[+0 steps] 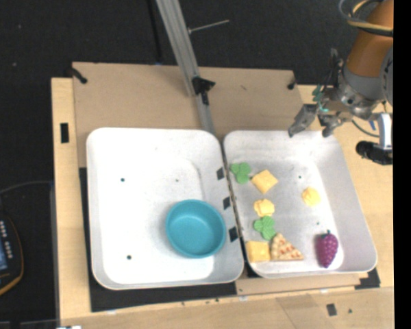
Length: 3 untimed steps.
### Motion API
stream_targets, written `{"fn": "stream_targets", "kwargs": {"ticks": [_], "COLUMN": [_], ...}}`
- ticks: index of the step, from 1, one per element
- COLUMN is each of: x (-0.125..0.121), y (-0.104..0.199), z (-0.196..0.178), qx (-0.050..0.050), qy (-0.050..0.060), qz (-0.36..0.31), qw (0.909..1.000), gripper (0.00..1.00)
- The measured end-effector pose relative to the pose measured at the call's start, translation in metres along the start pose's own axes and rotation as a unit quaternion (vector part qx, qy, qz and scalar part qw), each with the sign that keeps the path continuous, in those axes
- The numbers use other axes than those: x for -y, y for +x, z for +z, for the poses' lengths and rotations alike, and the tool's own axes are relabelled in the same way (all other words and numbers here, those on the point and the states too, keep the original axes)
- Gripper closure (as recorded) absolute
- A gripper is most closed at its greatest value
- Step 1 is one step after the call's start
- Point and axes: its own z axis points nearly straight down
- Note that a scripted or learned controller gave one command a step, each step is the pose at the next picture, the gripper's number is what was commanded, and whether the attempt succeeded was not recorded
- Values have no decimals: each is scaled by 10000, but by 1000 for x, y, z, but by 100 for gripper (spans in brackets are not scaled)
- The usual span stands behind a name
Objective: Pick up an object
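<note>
My gripper (314,127) hangs over the far edge of the right bin (342,170), open, with nothing between its two dark fingers. Below it in that bin lie several small toy foods: a green piece (240,173), a yellow cracker (264,181), a small yellow piece (310,197), another yellow piece (263,207), a second green piece (264,225), a yellow block (258,251), a pizza slice (285,248) and a purple grape bunch (327,247). All lie nearer the front than the gripper.
The left bin (123,163) holds a teal bowl (194,227) near its front right. A grey metal pole (181,46) slants up from between the bins. A black and orange device (0,252) sits at the far left.
</note>
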Motion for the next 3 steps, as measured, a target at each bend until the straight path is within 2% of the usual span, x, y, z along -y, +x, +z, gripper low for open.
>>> {"fn": "stream_targets", "kwargs": {"ticks": [1,3], "x": [0,0], "y": [0,6], "z": [0,108], "qx": [5,0], "qy": [4,27], "qz": [-6,-6], "qw": [10000,10000], "gripper": [0,0]}}
